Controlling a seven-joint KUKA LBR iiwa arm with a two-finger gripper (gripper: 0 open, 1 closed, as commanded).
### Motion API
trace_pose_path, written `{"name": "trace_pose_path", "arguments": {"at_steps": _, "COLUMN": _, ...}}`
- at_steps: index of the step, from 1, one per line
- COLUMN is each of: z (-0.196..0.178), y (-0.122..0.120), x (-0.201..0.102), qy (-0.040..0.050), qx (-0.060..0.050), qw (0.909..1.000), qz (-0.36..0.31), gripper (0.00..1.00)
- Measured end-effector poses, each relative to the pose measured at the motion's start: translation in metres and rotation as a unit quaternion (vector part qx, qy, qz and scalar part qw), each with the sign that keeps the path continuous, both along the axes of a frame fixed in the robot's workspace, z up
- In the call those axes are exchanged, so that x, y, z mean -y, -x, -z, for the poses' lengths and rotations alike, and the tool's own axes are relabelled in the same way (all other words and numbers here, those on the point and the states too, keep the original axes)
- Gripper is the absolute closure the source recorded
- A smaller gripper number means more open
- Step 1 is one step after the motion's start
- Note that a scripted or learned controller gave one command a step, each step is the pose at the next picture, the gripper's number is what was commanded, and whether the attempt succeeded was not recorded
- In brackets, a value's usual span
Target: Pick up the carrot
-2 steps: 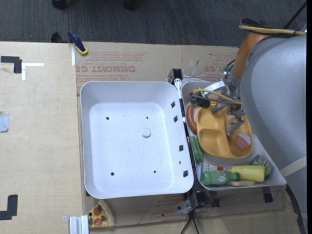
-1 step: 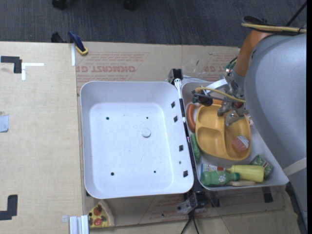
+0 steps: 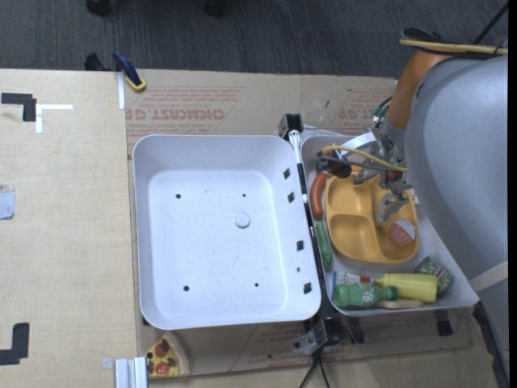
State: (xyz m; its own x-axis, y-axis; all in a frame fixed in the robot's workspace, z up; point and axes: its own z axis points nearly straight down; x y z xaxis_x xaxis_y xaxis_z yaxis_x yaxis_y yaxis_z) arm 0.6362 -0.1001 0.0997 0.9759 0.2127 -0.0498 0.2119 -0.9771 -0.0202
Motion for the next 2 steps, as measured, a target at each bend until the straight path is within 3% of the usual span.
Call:
{"name": "trace_pose_path", "arguments": {"at_steps": 1, "z": -0.0074, "y": 0.0001, "x": 0.0026, "qy": 0.0043, "qx": 0.001, "qw": 1.0, "qz": -0.002, "gripper": 1.0}}
{"name": "trace_pose_path", "arguments": {"at_steps": 2, "z": -0.0071, "y": 0.0009, "x": 0.0003, "qy": 0.0006, "qx": -0.002, "qw": 1.0, "qz": -0.003, "gripper": 0.0}}
